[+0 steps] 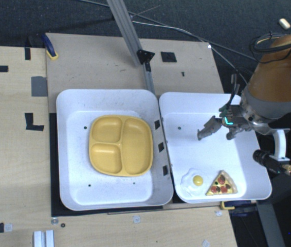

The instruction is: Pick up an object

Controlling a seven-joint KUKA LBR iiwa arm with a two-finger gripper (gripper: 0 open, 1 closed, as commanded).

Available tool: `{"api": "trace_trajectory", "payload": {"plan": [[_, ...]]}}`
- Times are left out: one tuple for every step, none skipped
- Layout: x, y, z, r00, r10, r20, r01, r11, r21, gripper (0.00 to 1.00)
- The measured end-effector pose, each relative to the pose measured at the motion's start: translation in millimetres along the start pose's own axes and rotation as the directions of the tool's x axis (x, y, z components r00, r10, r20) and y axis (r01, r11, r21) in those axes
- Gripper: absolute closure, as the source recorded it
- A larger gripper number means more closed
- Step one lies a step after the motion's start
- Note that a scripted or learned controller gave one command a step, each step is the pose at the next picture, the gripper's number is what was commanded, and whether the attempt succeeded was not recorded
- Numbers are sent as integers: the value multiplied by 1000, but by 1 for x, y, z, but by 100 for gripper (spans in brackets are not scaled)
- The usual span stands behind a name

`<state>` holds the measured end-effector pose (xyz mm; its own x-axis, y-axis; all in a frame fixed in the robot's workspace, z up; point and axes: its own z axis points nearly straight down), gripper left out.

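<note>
The egg [193, 180] and the pizza [221, 183] lie side by side at the near edge of the right bin [186, 107], the likeliest picks. We see the gripper [218, 129] hovering above that bin's bare middle, jaws spread and holding nothing. The yellow plate [121, 145] fills the left bin [73, 138].

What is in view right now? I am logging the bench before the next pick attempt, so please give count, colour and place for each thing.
Bins: two, white, side by side on the bench.
Divided plate: one, yellow, three sections, middle of the left bin.
Toy fried egg: one, white with yellow yolk, near edge of the right bin.
Toy pizza slice: one, tan with red spots, beside the egg, to its right.
Arm: one, grey with orange band, from the right.
Gripper: one, dark, open, over the right bin.
</note>
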<state>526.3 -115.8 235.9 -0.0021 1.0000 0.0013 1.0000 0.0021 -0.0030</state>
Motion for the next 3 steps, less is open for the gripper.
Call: {"api": "trace_trajectory", "payload": {"plan": [[0, 0, 0, 1000, 0, 0, 0, 1000, -1, 0], [1, -2, 43, 1000, 2, 1, -2, 1000, 3, 0], [-4, 1, 90, 1000, 2, 1, -2, 1000, 3, 0]]}}
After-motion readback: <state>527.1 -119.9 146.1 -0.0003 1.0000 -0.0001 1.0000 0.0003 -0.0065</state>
